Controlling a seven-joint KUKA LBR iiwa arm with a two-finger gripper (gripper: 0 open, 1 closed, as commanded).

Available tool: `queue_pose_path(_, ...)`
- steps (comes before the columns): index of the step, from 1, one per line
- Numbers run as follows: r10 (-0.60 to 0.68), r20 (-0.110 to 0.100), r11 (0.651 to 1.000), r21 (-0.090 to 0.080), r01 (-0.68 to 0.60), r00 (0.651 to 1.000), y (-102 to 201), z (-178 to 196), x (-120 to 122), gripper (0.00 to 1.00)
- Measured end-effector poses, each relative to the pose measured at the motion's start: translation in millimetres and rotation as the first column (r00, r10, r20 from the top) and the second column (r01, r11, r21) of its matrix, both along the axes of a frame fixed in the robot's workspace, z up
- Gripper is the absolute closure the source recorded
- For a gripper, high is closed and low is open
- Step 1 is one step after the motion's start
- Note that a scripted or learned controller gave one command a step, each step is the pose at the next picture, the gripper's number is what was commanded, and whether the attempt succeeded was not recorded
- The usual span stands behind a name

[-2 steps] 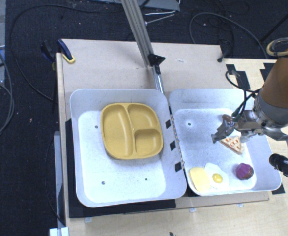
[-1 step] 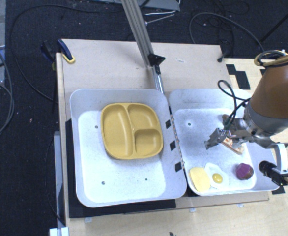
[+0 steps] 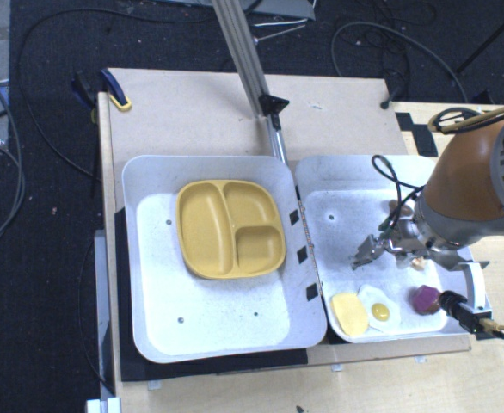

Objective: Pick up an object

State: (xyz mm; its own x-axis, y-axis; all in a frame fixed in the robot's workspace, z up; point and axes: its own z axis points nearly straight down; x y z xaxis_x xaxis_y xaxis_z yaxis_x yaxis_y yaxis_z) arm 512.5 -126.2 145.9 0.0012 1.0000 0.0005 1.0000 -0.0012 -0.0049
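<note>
Closest to the camera in the right white plastic bin (image 3: 338,188): a flat pale-yellow cheese-like slice (image 3: 349,313), a toy fried egg (image 3: 378,307) and a small rounded purple piece (image 3: 425,298). The claw (image 3: 371,252) hovers above them, holding nothing; open or closed, can't tell. Nothing picked yet. The glossy yellow divided tray (image 3: 231,229) sits in the left bin (image 3: 149,299).

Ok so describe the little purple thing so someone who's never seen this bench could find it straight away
Start at the right-hand white bin, the one the arm reaches into. Go to its near right corner, where three small items lie in a row. The purple object is the rightmost, round and dark, while its neighbours, the fried egg and yellow slab, are pale.
</note>
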Motion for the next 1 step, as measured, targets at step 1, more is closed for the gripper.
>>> queue_pose_path(1, 0.0, 0.005, 1.0, -0.001, 0.0, 1.0, 0.3, 12.9, 1.1, 1.0)
